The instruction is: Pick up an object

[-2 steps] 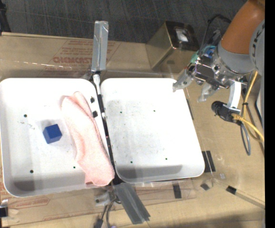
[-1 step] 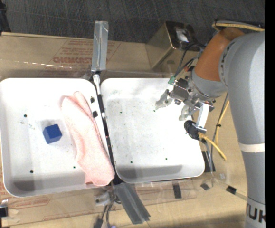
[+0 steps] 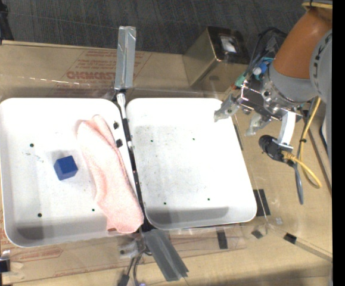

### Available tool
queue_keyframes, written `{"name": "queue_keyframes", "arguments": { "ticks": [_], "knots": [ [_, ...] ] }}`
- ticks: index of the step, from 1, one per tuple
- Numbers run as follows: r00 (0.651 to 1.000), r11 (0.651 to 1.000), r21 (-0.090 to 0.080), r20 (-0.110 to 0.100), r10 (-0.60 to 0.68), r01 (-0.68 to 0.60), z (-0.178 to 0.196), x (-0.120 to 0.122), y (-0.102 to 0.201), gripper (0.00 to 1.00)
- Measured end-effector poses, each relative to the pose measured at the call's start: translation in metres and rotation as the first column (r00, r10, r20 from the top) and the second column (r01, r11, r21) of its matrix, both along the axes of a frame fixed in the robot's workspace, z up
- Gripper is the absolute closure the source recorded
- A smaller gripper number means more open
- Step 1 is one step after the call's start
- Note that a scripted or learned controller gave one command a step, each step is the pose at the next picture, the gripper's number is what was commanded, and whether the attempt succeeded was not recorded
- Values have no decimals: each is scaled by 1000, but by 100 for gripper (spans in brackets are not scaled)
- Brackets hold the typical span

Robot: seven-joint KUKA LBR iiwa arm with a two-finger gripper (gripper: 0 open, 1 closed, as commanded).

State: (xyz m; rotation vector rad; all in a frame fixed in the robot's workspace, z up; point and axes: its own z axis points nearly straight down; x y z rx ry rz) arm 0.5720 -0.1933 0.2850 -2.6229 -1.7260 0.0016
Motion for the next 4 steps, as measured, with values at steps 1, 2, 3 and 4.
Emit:
{"name": "queue_keyframes", "arguments": {
  "ticks": [1,2,3,4],
  "knots": [
    [997,997,1,-5,79,-79,-11,-20,-6,0],
    [992,992,0,-1,123,-123,26,-15,-9,0],
    [946,946,0,0,325,-325,62,-58,-6,0],
    [949,949,0,-2,315,-315,11,-81,1,0]
  ]
}}
